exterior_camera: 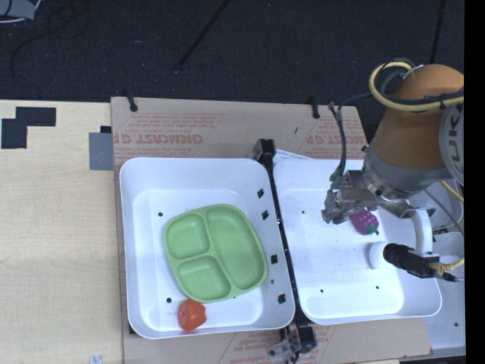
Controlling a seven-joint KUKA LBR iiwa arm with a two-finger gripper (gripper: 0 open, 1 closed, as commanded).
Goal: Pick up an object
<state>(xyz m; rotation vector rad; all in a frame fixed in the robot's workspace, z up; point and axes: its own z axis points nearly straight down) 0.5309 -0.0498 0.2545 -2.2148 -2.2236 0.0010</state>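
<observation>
Grey metal pincer (339, 207), its opening indiscernible, low in the right shallow white plastic bin (345, 302) just beside a small purple knobbly toy (364, 221); a misaligned closure would likely nudge the toy aside, leaving nothing grasped.

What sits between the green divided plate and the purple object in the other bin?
In the camera view, between the green plate and the purple object lie the black divider where the bins meet, bare white bin floor, and the gripper.
</observation>
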